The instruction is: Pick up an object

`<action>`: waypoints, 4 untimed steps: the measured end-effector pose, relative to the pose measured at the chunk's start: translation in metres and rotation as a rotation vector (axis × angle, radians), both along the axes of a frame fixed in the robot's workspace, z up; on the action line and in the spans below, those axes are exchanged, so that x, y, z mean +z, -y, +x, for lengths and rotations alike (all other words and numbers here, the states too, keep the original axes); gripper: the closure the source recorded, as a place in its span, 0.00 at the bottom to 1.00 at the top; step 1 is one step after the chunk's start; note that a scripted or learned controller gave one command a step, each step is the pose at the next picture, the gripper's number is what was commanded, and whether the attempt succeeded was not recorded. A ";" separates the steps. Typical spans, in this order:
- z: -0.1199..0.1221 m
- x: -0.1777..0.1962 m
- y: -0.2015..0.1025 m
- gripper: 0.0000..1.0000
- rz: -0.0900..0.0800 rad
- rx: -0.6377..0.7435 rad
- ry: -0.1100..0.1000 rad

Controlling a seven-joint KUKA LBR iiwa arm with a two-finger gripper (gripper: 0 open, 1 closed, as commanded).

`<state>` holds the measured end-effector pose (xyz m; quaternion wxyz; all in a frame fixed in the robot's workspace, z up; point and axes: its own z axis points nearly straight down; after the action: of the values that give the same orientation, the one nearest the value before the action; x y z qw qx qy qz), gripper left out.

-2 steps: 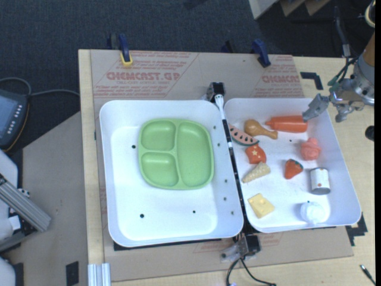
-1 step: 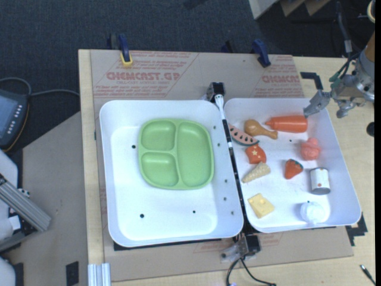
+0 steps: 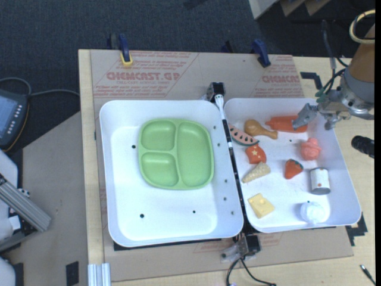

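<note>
The two shallow white bins, left (image 3: pixel 119 213) and right (image 3: pixel 342 204), look like smooth moulded plastic with a soft sheen. The pale green divided plate (image 3: pixel 177 153) appears as matt plastic, evenly coloured. Beneath the bins lies a tan board (image 3: pixel 178 76) with a flat, papery-looking facing printed in red letters. The toy foods, such as the red strawberry (image 3: pixel 293 168), the yellow cheese wedge (image 3: pixel 261 205) and the tan drumstick (image 3: pixel 259 128), look like smooth plastic with a slight gloss. The small grey cylinder (image 3: pixel 319 180) has a dull metallic look. The floor (image 3: pixel 89 16) around the bench is dark, rough-textured carpet-like cloth.
</note>
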<state>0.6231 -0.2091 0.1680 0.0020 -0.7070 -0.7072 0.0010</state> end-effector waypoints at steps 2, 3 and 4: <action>0.001 -0.086 -0.003 0.00 0.000 0.002 -0.001; 0.003 -0.072 -0.002 1.00 -0.002 0.002 0.006; 0.001 -0.028 -0.005 1.00 -0.004 0.001 0.009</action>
<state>0.6241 -0.2044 0.1401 -0.0026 -0.7067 -0.7075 -0.0010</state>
